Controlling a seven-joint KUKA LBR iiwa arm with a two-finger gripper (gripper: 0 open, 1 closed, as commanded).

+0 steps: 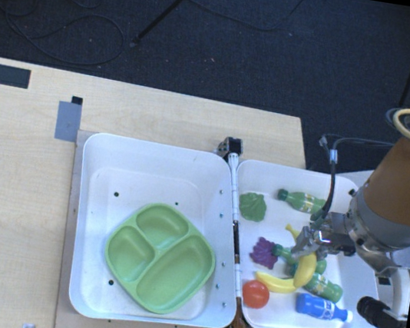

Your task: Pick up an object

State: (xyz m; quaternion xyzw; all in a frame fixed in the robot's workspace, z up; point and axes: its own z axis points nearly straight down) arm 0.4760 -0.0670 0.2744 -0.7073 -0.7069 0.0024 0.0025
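Observation:
My gripper (pixel 310 242) hangs low over the middle of the right bin (pixel 367 196), reaching in from the right. Just below it lies a short yellow piece (pixel 304 269), beside purple grapes (pixel 264 251) and a green bottle (pixel 323 287). A yellow banana (pixel 275 283), a red tomato (pixel 255 294) and a blue bottle (pixel 321 308) lie along the bin's near side. A green lettuce leaf (pixel 252 205) and another green bottle (pixel 301 201) lie toward the far side. The arm's wrist hides part of the bin's right side.
The left bin (pixel 102 173) holds a green divided plate (pixel 160 257). A ridge with clips (pixel 232 211) separates the two bins. The wooden bench (pixel 5 196) extends to the left; dark floor with cables lies beyond.

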